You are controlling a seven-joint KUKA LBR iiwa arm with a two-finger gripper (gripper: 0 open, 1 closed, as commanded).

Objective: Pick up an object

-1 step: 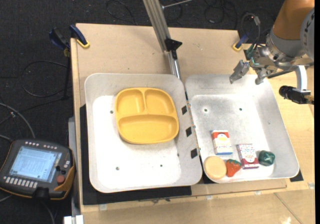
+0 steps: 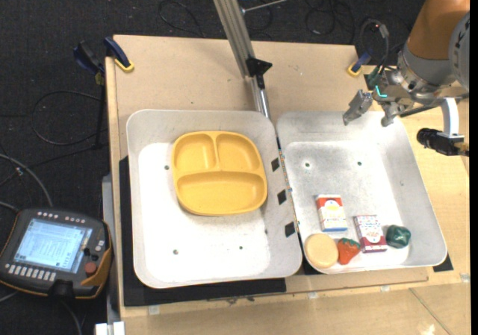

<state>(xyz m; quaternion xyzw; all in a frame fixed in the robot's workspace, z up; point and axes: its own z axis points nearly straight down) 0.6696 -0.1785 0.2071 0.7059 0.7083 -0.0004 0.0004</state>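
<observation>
Yellow plastic tray [image 2: 219, 173] w/ 3 sections sits in the left white bin [image 2: 149, 177]. Right bin [image 2: 388, 154] has small stuff at its near edge: 2 little boxes [image 2: 331, 213], round tan disc [image 2: 322, 250], red strawberry [image 2: 348, 251], green lump [image 2: 398, 236]. Gripper [image 2: 371, 110] is wide open, holding nothing, over the right bin's far edge above the tan wood surface [image 2: 187, 72].

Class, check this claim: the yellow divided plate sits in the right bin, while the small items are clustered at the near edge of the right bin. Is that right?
Not quite. The camera view shows the yellow divided plate in the left bin, not the right one. The rest stands: the small items are clustered at the near edge of the right bin.
</observation>
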